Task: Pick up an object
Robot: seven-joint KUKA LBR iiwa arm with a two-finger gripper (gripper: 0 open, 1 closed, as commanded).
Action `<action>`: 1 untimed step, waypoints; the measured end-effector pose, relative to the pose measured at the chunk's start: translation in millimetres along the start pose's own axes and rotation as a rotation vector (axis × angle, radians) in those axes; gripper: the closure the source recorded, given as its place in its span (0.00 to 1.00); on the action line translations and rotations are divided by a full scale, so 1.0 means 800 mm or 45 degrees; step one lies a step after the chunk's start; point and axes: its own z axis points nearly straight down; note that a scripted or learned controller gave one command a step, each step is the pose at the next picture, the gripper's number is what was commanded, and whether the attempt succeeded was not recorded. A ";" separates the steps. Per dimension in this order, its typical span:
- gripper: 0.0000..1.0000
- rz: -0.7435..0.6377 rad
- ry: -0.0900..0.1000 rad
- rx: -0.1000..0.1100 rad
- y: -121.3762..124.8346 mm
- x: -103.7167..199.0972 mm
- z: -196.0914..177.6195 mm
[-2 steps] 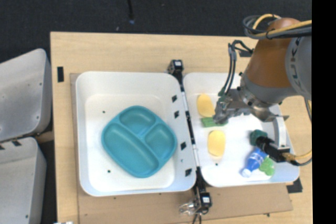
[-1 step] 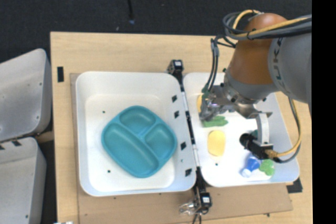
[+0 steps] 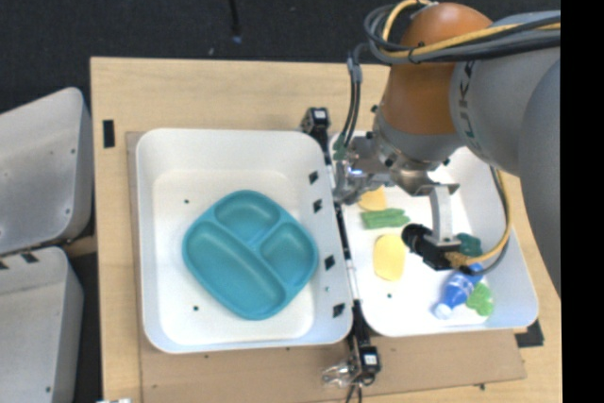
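Hovering over the right bin (image 3: 514, 302), the jaws (image 3: 366, 186) cannot be read.

Single fixed camera above bench (image 3: 236, 75), slanted down.

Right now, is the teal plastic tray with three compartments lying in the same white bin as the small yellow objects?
No. The teal divided tray lies in the left bin, while the yellow pieces lie in the right bin.
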 end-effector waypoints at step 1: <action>1.00 -0.002 -0.001 -0.001 0.016 0.063 0.010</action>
